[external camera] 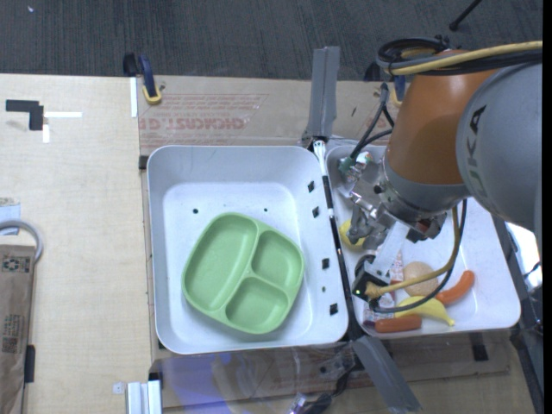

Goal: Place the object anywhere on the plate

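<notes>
The pale wooden surface [78,231] carries two white bins side by side. The grey arm [483,119], with its orange band, reaches in from the right and covers the far part of the right bin [493,270]. The left bin [162,231] holds a green plate [244,272] with three compartments. The plate lies a little toward the bin's near edge and all its compartments are bare.

The pincer [355,224] hangs low over the right bin, close against that bin's left wall and about midway along it. The wrist hides its tips, so I cannot tell whether it is spread or pressed together.

A small yellow object [348,233] sits right at the pincer's tip, hard by the left wall of the right bin. It is partly hidden, and I cannot tell whether it is pinched or only touched. It is outside the plate, with the walls of both bins between the two.

The other things crowd the right bin's near edge:
- A banana [431,310] lies flat.
- An orange stick-shaped piece [459,286] slants just right of the banana.
- A red stick-shaped piece [398,323] lies at the near left corner.
- A pale round piece [419,274] rests just behind the banana.
</notes>
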